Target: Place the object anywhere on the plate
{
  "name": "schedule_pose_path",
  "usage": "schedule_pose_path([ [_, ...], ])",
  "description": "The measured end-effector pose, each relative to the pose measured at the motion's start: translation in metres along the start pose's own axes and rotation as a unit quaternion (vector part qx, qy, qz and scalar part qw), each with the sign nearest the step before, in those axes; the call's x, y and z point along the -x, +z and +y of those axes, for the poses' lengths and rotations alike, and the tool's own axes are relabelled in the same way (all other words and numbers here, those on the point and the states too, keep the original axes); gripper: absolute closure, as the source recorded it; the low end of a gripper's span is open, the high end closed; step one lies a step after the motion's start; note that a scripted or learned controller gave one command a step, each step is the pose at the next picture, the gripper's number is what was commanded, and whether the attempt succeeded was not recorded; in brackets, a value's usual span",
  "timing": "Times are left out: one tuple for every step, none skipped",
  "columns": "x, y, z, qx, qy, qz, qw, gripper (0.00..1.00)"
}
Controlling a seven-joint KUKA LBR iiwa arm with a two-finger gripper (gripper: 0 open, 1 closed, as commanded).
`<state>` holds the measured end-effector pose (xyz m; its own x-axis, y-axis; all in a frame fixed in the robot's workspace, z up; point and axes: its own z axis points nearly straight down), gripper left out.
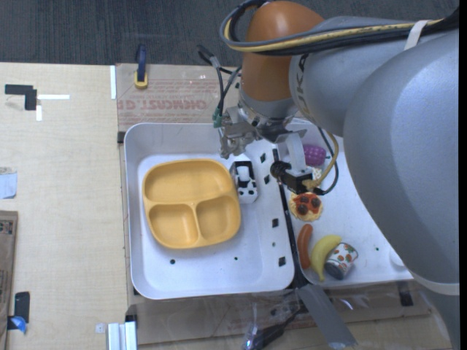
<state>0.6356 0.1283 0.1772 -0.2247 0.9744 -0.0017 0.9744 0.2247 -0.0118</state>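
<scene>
tool above the plate's right edge

the tool [235, 138] hangs over the left bin [139, 195], near the upper right corner of the yellow plate [192, 203]. a small black-and-white object [246, 182] lies just below the tool, touching the plate's right rim, still on the bin floor, i think. its long axis looks up-down in the view. whether the tool is open i cannot tell. the plate is directly left of the object.

Divided plate [191, 211] in the left bin [139, 195], toward its left wall. Toy cow [246, 181] just beside the plate's upper right corner, under the gripper [235, 143]. In the right bin [365, 228]: pizza slice [306, 205] above sausage [303, 243], banana [322, 252] and cup [339, 261] side by side.
</scene>
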Motion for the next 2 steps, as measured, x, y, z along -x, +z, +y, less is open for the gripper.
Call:
schedule_pose_path([
  [-0.073, -0.119, 0.013, 0.004, -0.017, 0.000, 0.9999, 1.00],
  [-0.081, -0.018, -0.027, 0.002, -0.042, 0.000, 0.9991, 1.00],
])
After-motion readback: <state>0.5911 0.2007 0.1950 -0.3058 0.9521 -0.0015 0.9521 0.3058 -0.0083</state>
